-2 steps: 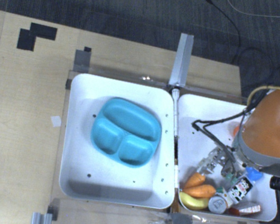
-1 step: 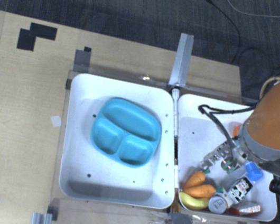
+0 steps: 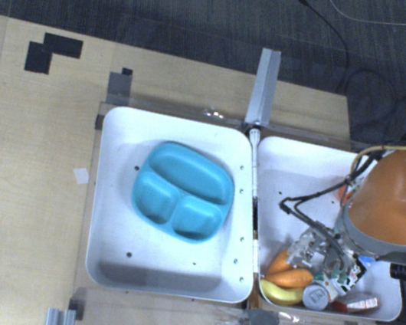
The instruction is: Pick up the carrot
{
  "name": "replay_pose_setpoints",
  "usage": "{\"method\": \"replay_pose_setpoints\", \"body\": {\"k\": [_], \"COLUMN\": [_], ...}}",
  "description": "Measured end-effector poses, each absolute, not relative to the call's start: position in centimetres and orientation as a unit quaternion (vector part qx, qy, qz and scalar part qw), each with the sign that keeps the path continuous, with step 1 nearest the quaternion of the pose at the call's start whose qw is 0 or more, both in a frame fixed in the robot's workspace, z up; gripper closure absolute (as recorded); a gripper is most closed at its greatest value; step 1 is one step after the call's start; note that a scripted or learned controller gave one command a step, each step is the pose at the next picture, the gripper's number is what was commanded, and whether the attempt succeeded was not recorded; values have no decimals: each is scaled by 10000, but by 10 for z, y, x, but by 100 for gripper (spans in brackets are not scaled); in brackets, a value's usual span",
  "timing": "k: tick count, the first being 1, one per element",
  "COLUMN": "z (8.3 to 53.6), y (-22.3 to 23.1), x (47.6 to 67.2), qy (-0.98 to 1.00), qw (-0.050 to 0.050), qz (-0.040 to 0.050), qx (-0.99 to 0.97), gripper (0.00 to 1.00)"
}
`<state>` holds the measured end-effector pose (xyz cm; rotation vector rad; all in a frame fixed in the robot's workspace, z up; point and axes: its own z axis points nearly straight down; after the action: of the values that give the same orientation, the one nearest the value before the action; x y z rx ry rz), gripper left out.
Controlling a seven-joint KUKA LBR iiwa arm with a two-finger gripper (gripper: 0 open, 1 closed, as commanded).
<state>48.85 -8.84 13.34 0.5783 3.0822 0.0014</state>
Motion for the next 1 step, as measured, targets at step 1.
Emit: {"method": "replay_pose_setpoints", "body": {"k": [1], "z": [114], "y": [-101], "x": [500], "qy": [9981], "qw": [218], "qz": [3], "qx": [579], "gripper": [100]}}
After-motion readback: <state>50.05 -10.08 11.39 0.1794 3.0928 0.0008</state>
